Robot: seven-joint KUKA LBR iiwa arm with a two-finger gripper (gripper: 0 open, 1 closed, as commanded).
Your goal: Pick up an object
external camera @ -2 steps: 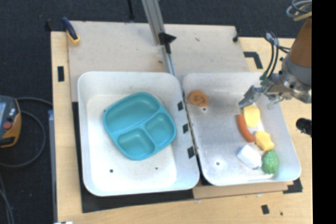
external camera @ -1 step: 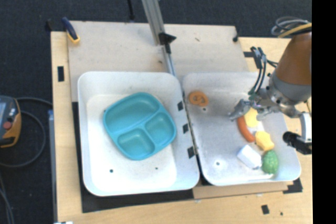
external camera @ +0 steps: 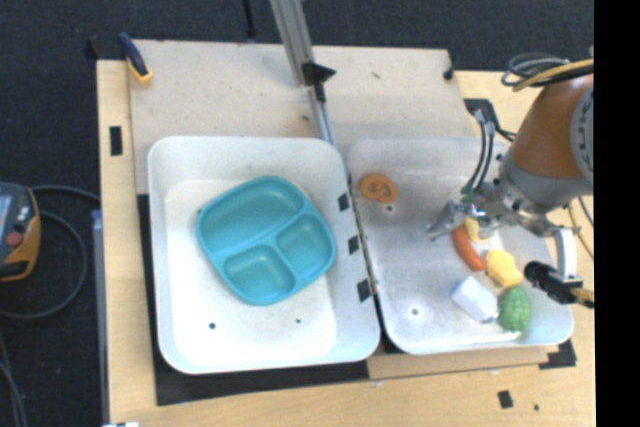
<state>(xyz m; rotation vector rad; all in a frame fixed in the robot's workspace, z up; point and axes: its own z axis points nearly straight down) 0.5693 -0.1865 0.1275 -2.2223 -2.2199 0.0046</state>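
The pincer (external camera: 470, 215) is down in the right bin (external camera: 420, 175), hanging low over that bin's right half, and whether it is apart or together I cannot tell from this slant. The grey arm with its orange band (external camera: 555, 130) leans in from the right. Just beneath the pincer lies an orange carrot-like piece (external camera: 466, 249), touching or very near it; nothing is plainly held. Beside the carrot sits a yellow piece (external camera: 503, 268), then a white block (external camera: 473, 298) and a green broccoli-like piece (external camera: 514, 309), all bunched in the bin's lower right corner. Well apart, near the bin's upper left, rests a small round orange disc (external camera: 377, 187). Over in the left bin (external camera: 180, 165), a blue divided plate (external camera: 265, 238) lies flat. Both bins sit side by side on the counter (external camera: 220, 90).
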